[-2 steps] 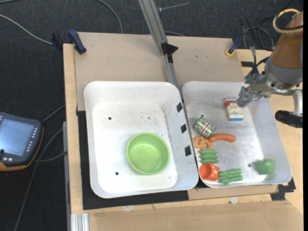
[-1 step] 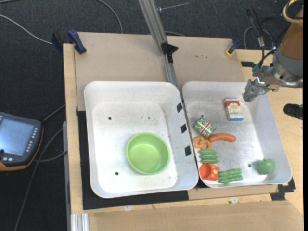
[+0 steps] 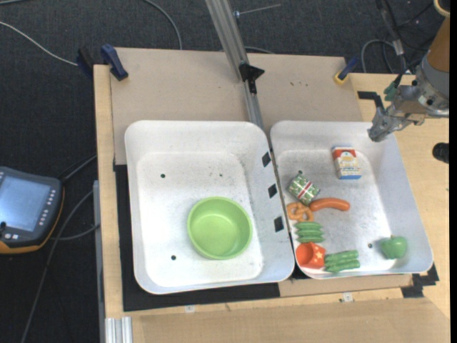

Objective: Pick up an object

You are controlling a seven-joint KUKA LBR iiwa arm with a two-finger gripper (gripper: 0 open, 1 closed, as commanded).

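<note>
Camera view. Worktop (image 3: pixel 186 84) of pale board fills the middle of the frame, with two white bins side by side on it.

Left bin (image 3: pixel 143 145), centre-left: holds a green bowl (image 3: pixel 219 227), upright, in its lower middle. A few small dark specks on the bin floor, otherwise bare around the bowl.

Right bin (image 3: pixel 400 184), centre-right: holds the small items.
- Carton (image 3: pixel 347 163), white with red top and blue base, upper part of the bin, apart from the rest.
- Striped block (image 3: pixel 303 189), green, white and red, just left of bin centre.
- Orange chilli (image 3: pixel 331 205), long, lying just below the block, next to an orange ring-shaped piece (image 3: pixel 298 211) on its left; touching or not, cannot tell.
- Green pod (image 3: pixel 310 231) just below the ring piece.
- Red piece (image 3: pixel 309 254) at the bin's lower left corner, with a second green pod (image 3: pixel 342 261) just to its right.
- Green pepper (image 3: pixel 393 247) at the lower right, well apart from the others.

Arm enters at the upper right of the frame. Gripper (image 3: pixel 379 130) sits over the top right edge of the right bin, above and right of the carton, clear of all items. Jaws: cannot tell whether open or closed; nothing visible between them.

Handheld pendant (image 3: pixel 25 207) with a screen at the left edge of the frame, off the worktop. Metal post (image 3: pixel 228 34) runs from top centre down to the gap between the bins.
</note>
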